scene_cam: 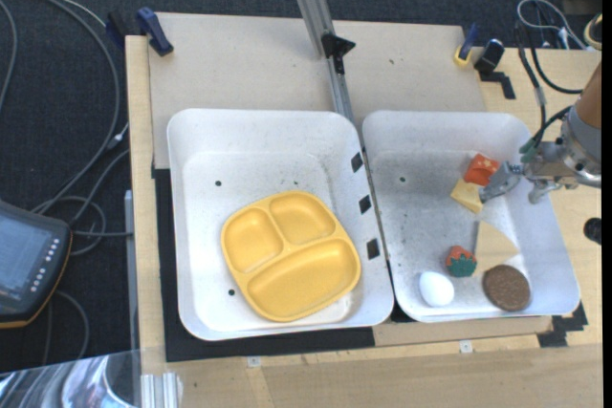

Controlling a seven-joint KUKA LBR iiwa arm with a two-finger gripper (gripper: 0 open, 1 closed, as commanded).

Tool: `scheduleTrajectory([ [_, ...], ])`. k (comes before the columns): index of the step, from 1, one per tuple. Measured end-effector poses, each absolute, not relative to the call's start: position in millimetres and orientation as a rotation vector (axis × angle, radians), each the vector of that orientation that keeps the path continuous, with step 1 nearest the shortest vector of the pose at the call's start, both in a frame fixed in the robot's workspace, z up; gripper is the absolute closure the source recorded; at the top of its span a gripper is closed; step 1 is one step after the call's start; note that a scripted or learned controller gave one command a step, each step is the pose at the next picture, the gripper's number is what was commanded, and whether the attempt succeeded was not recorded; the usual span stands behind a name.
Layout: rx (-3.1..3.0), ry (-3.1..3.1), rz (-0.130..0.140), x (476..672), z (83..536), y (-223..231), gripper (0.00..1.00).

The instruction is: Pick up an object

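Two fingers of my pincer (516,186) look spread and pinch nothing, poised at the right bin's (421,134) far-right wall, probably lining up on the nearest piece. Just beside them sits the orange-red block (481,169), touching a pale yellow wedge (468,196): small, blocky, bright, an easy target. Further out, a yellow divided plate (290,253) lies in the left bin (191,148).
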State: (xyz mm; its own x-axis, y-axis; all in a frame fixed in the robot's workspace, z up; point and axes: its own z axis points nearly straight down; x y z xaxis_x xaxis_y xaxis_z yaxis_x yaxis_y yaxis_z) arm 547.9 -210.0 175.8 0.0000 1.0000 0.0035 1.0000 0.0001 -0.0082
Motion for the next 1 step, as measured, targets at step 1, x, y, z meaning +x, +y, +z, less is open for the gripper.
scheduleTrajectory([
  [1, -2.215, -2.217, 0.004, 550.0, 132.1, -205.2, 0.0],
])
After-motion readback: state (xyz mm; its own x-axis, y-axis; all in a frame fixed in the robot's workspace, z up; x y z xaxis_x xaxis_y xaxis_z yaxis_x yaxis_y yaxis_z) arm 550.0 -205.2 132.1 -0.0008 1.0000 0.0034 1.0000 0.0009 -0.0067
